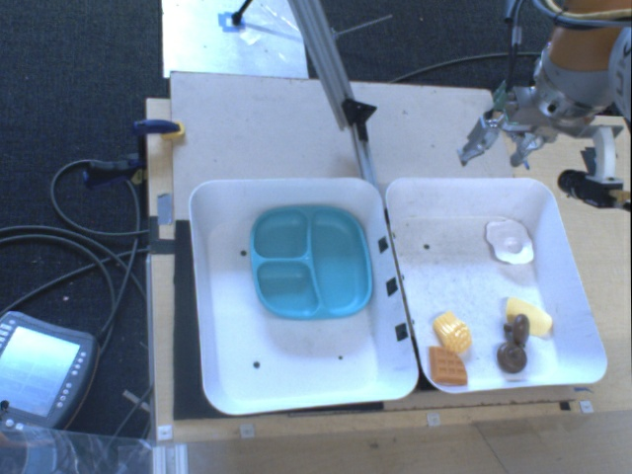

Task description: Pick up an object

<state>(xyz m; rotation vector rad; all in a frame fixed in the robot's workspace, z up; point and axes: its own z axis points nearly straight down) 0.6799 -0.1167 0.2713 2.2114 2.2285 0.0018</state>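
My gripper (499, 144) hangs above the bench just beyond the far rim of the right bin (474, 188), its two fingers spread open with nothing between them. In the right bin lie a white fried-egg-shaped piece (510, 241), a yellow corn-like piece (452, 332), an orange cracker-like square (447, 366), a pale yellow wedge (529, 315) and a brown lumpy piece (513, 344). All of them rest on the bin floor, well in front of the gripper.
The left bin (222, 294) holds a teal divided plate (310, 262). A slanted metal pole (326, 52) crosses the bench and ends at the divider between the bins. Cables and a pendant (39, 368) lie off the bench at left.
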